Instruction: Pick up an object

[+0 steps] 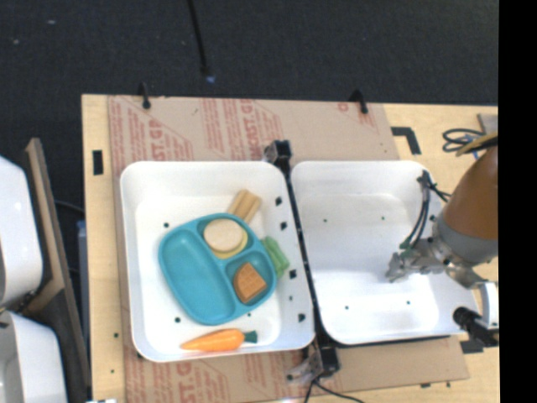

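Observation:
In the left bin [141, 225] a blue divided plate [189, 269] carries a round pale biscuit [225, 235] and a brown square cracker [250, 282]. A tan wooden piece [244, 204] lies just behind the plate. A green item [277, 257] pokes out at the plate's right edge, partly hidden. An orange carrot [214, 340] lies near the bin's front wall. My gripper [401, 267] hangs low over the right side of the right bin [352, 217], far from all of these objects. I see nothing held in it.
The grey arm with its orange band [474, 204] comes in over the right bin's right wall. A black clip [279, 151] sits where the two bins meet at the back. Cables [461, 139] lie on the bench at the far right.

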Controlling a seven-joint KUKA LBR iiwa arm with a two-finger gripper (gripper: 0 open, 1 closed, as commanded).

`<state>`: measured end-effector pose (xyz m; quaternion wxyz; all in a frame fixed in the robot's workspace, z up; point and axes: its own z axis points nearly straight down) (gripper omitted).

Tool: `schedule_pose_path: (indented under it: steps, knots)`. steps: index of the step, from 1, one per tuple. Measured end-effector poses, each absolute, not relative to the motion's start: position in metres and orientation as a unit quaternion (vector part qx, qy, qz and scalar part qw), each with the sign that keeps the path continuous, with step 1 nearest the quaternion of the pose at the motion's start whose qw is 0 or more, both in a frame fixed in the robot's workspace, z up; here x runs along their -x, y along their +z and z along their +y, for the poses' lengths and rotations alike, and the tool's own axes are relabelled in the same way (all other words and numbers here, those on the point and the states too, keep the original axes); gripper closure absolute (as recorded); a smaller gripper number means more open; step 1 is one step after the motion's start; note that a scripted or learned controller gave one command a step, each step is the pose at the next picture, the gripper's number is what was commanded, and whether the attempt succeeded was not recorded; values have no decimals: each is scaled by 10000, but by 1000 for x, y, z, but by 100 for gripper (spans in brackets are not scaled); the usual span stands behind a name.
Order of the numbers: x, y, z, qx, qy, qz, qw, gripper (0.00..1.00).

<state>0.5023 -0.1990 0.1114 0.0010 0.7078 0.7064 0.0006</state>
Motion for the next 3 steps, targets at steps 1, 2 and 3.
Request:
schedule_pose_path:
  steps: [1,2,3]
  knots:
    - [-494,161,-196,-7072,11,7070,19,100]
    - [-493,204,-199,-7072,11,7070,22,100]
    - [-495,257,-189,-7069,15,7073,25,100]
